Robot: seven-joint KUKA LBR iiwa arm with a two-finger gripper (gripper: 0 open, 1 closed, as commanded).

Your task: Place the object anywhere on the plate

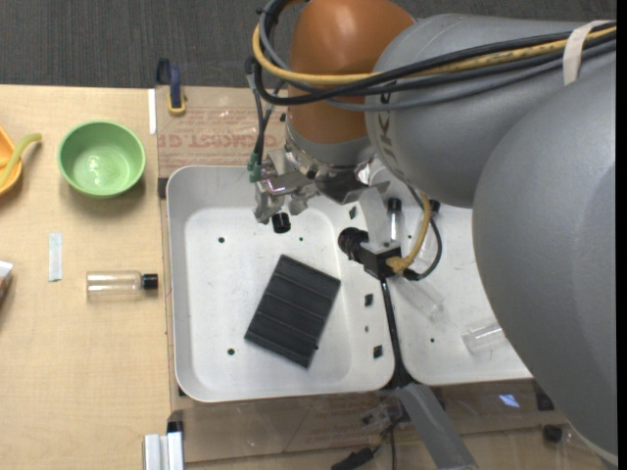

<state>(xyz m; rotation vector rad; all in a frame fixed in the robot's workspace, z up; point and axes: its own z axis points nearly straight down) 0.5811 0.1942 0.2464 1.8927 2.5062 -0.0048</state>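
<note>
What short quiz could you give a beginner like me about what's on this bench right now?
1. True or false: the black ridged plate lies flat in the left white bin.
2. Which thing stands on the wooden bench left of the bins? A) a green bowl B) a red mug C) a blue box
3. Fill in: the clear bottle on the bench lies on its ____.

Key: 1 true. 2 A. 3 side; its black cap points toward the bins. The gripper hangs over the left bin's far end, above the plate.
</note>
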